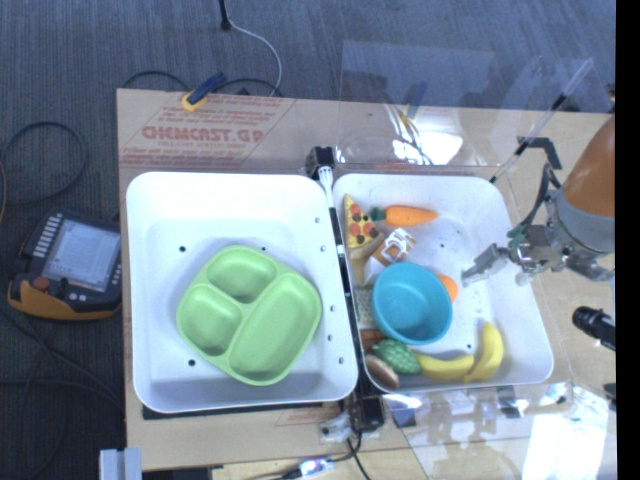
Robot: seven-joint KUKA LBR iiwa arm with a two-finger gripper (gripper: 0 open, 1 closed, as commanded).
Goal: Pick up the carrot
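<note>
**A:** Looking down at a slant, what lies on the bench?

**B:** Two shallow white bins sit side by side. The left bin (150, 268) holds a light green divided plate (250, 313) with three compartments, lying toward the bin's near right part. The right bin (520, 268) holds several toy foods.

**A:** Where is the carrot?

**B:** The carrot (410, 215) lies on its side at the far left part of the right bin, orange with a small green top pointing left. A pizza slice (357, 230) sits just left of it, close against the bin's left wall, and a small white and red box-like item (397, 244) lies just nearer than the carrot.

**A:** What else is in that bin?

**B:** A blue bowl (411, 303) stands upright near the middle, with a small orange object (446, 287) touching its right rim. Nearer the viewer, a banana (468, 359) curves along the near right corner. A green leafy piece (395, 354) and a brown bread-like piece (380, 370) lie beside it at the near left.

**A:** And the arm?

**B:** It reaches in from the right, with its orange band at the frame's right. The gripper (487, 262) is above the right part of the right bin, well apart from the carrot. Its fingers grasp nothing; I cannot tell whether they are spread or clenched.
</note>
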